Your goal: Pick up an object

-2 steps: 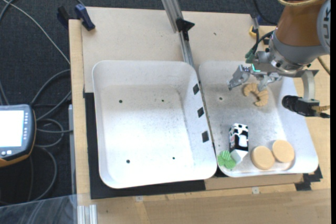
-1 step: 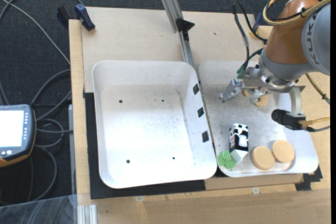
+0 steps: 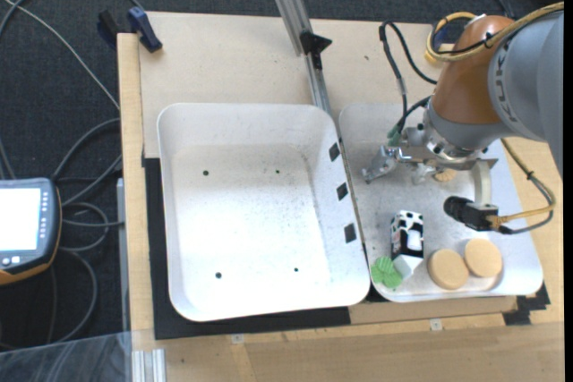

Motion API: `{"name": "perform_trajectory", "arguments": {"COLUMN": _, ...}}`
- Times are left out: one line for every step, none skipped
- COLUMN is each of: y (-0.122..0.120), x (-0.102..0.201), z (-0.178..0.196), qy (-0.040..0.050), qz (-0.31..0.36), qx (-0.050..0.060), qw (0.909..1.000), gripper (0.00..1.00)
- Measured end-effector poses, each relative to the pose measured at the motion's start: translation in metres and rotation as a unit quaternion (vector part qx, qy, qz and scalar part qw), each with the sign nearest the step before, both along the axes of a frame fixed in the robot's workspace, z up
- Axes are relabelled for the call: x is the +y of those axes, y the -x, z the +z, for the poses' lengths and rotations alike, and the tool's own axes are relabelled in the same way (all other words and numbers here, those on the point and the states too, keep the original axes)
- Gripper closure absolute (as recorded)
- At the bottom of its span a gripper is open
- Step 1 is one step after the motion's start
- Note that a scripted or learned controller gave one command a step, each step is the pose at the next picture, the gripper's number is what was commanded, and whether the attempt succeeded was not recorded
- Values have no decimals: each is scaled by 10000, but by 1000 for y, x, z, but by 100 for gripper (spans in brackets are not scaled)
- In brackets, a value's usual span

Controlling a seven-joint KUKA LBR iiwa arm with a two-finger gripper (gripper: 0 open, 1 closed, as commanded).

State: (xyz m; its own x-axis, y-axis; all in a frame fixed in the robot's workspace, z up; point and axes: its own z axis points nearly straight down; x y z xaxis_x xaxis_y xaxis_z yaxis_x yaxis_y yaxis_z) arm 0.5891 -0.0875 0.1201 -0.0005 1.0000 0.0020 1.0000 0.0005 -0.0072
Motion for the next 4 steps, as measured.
{"name": "perform_trajectory", "arguments": {"y": 1, "x": 1, "z": -30, "qy": 1, "qz": -3, "qx": -6, "qw": 10000, "gripper": 0}}
{"name": "perform_trajectory", "arguments": {"y": -1, "x": 1, "z": -16, "qy": -1, "qz": -2, "qx": -35, "qw": 10000, "gripper": 100}}
{"name": "perform_trajectory", "arguments": {"y": -11, "x": 1, "z": 32, "qy": 13, "qz": 6, "qx": -69, "qw": 10000, "gripper": 100}}
{"name": "perform_trajectory", "arguments": {"y": -3, "x": -1, "z": 88, "qy": 13, "qz": 2, "qx": -69, "qw": 10000, "gripper": 100}}
